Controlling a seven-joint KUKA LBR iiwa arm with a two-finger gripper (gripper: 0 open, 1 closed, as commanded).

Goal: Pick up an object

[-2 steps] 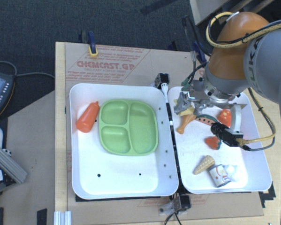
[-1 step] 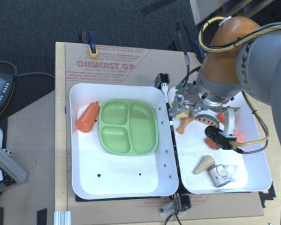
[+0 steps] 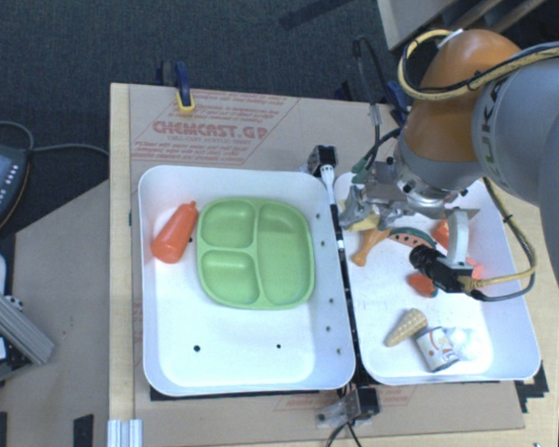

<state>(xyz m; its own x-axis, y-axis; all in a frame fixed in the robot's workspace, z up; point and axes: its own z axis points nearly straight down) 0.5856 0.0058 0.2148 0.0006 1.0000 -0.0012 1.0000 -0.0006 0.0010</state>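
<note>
Looming over the right bin (image 3: 525, 352), the arm (image 3: 510, 99) is hiding much of what is lying beneath it; the gripper (image 3: 378, 212) is hanging low there, its opening impossible to judge. Four loose things are showing in that bin: one cone (image 3: 406, 326), one small can (image 3: 438, 348), one orange stick (image 3: 367, 245), one half-covered orange piece (image 3: 423, 283). One green divided plate (image 3: 256, 252) and one orange bottle (image 3: 174, 232) are lying in the left bin (image 3: 235, 365).

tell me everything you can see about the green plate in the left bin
The green plate is a pale green, rounded-rectangle tray that looks like matte plastic, split into three compartments: two smaller ones on its left half, one long one on the right. It lies flat on the left bin floor, toward the far side. An orange bottle-shaped toy lies just left of it.
</note>
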